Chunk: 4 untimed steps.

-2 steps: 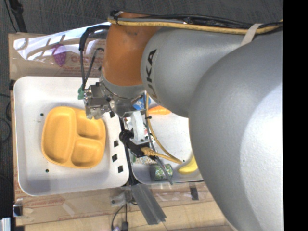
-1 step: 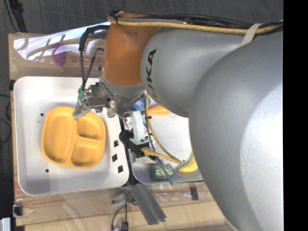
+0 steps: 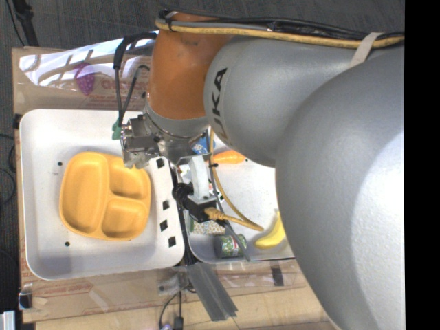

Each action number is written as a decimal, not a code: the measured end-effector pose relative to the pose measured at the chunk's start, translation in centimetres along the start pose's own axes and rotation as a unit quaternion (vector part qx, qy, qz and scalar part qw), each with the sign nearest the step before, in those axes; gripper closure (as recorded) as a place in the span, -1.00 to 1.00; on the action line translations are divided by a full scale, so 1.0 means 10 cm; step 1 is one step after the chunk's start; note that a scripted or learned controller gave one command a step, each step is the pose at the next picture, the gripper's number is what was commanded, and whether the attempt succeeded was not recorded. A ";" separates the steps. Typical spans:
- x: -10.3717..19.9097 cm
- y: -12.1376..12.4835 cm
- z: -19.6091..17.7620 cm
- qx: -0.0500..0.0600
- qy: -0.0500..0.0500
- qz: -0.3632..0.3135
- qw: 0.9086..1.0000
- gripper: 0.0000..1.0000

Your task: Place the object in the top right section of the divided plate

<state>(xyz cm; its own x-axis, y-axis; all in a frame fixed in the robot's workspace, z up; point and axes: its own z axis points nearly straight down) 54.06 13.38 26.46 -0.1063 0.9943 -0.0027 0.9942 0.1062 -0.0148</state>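
Hovering the gripper (image 3: 139, 153) at the yellow divided plastic plate's (image 3: 103, 196) top right edge.
I cannot tell its grip state.

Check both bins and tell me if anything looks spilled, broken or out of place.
Nothing stands out. The yellow divided plate lies flat in the left bin with nothing in its sections. The right bin holds a loose pile: a banana, a small can on its side, an orange piece. The arm hides the rest.
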 end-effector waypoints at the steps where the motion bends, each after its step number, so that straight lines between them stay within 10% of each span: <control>1: 0.00 0.00 0.00 0.000 0.000 0.000 1.000 -1.00; 2: 0.01 0.00 -0.09 0.001 -0.001 -0.004 1.000 1.00; 3: 0.65 -0.07 0.05 -0.004 0.001 0.060 0.998 1.00; 4: 0.64 -0.07 0.05 -0.004 0.001 0.060 0.998 -1.00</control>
<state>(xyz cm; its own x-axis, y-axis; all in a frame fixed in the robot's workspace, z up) 52.71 19.71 25.98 0.0131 0.9999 -0.0020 0.9999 -0.0131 -0.0067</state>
